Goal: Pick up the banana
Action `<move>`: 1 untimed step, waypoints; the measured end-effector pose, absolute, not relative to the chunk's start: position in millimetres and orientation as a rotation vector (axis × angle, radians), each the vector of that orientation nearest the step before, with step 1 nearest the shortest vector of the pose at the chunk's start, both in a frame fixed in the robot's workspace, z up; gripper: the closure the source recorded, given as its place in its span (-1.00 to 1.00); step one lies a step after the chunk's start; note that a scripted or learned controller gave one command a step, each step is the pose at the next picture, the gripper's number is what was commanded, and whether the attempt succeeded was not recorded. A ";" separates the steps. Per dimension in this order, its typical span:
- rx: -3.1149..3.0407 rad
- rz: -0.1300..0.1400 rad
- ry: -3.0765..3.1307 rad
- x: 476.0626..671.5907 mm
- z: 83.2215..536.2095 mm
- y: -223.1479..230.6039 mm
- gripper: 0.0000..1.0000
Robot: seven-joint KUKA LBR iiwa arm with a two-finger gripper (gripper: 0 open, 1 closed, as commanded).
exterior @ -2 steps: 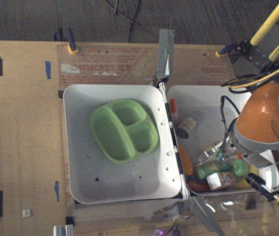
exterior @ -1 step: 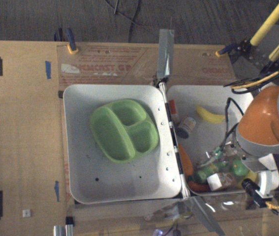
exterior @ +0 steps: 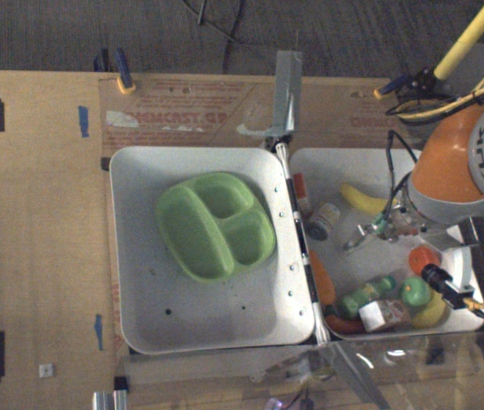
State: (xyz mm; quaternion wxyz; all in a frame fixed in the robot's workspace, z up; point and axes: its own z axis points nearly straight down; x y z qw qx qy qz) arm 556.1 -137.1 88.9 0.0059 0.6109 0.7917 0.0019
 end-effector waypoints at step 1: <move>1.683 -0.008 2.652 620.1 88.8 -120.0 -1.00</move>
